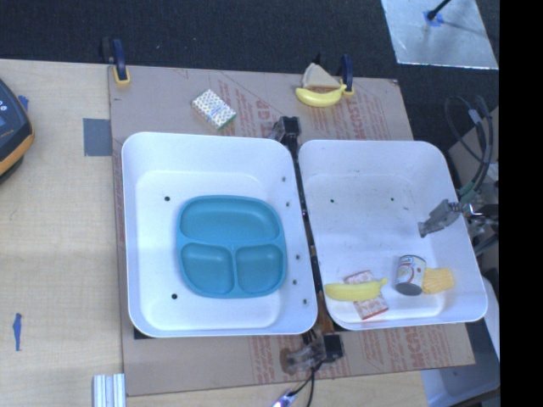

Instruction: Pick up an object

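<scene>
The right bin (pixel 373 176) holds several small things along its near edge. A yellow banana (pixel 353 291) lies next to a red-and-white packet (pixel 365 295). To their right a small tin can (pixel 409 275) lies on its side beside a yellow lump (pixel 438 280). My gripper (pixel 434 220) reaches in over the bin's right rim. It hangs above the bare floor, up and to the right of the can and apart from every object. Nothing shows between its tips.
The left bin (pixel 148 227) contains a blue divided plate (pixel 230 245). Behind the bins, on the cardboard, lie a patterned small box (pixel 213 108) and a yellow toy (pixel 321 96). Clamps stand at the board's corners, and cables hang at the far right.
</scene>
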